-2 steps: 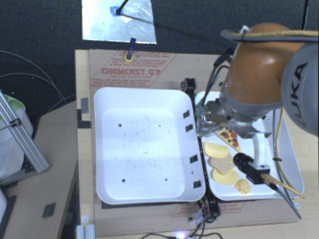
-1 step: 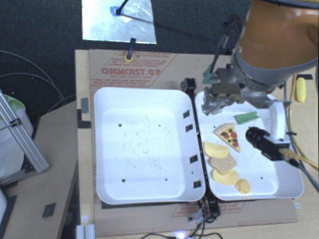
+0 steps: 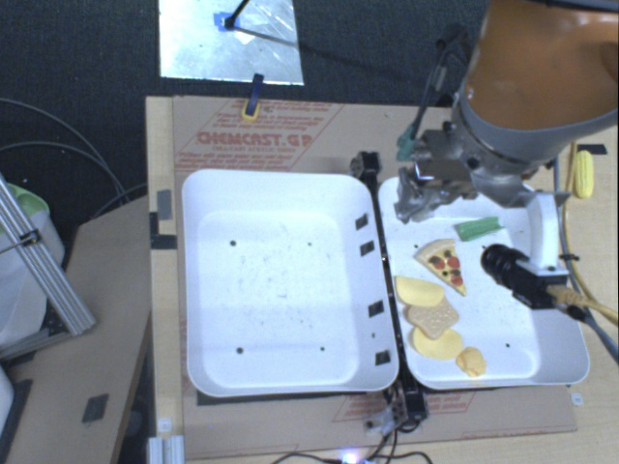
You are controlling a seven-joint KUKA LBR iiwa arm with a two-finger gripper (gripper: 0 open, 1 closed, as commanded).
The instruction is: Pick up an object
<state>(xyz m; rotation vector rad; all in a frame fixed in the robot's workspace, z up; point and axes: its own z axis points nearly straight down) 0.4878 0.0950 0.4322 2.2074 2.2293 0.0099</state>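
Your pincer [image 3: 418,201] hangs at the far corner of the right bin [image 3: 517,341]; open or closed, you cannot tell. Centre it squarely over the nearby pizza slice [image 3: 444,262] before descending.

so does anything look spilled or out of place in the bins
Nothing stands out. The pizza slice, the green piece and the cluster of yellow and tan pieces all lie inside the right bin, none over its rim.
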